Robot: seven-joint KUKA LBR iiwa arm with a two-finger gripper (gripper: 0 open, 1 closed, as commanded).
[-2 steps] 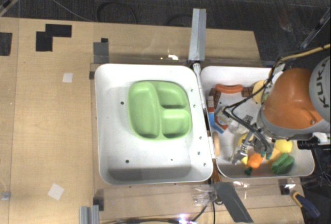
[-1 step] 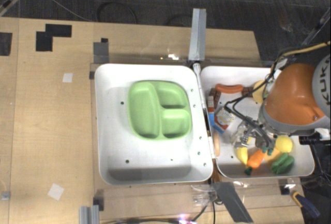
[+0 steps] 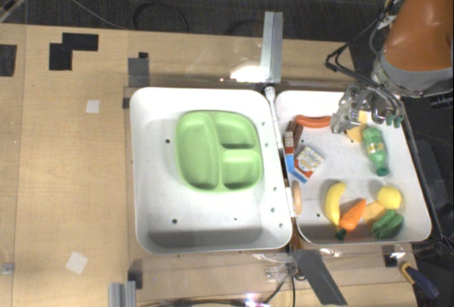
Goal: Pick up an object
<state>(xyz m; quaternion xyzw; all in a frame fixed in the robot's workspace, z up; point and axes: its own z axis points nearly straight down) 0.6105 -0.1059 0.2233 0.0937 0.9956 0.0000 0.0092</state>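
Note:
My gripper (image 3: 369, 113) hangs over the far end of the right bin (image 3: 418, 188), under the arm's orange band. Just below it lie a pale yellow wedge (image 3: 355, 133) and a green bottle (image 3: 375, 148); whether it touches either I cannot tell. An orange sausage-shaped piece (image 3: 312, 121) lies to the gripper's left. Nearer the front of the bin are a banana (image 3: 333, 201), a carrot (image 3: 352, 213), a lemon (image 3: 389, 197) and a green pepper (image 3: 386, 225). A small printed packet (image 3: 307, 159) sits in the bin's middle.
The left bin (image 3: 152, 178) holds a green divided plate (image 3: 218, 149). A brown bar (image 3: 290, 137) and a tan roll (image 3: 296, 198) lie along the right bin's left wall. A metal post (image 3: 272, 47) stands behind the divider between the bins.

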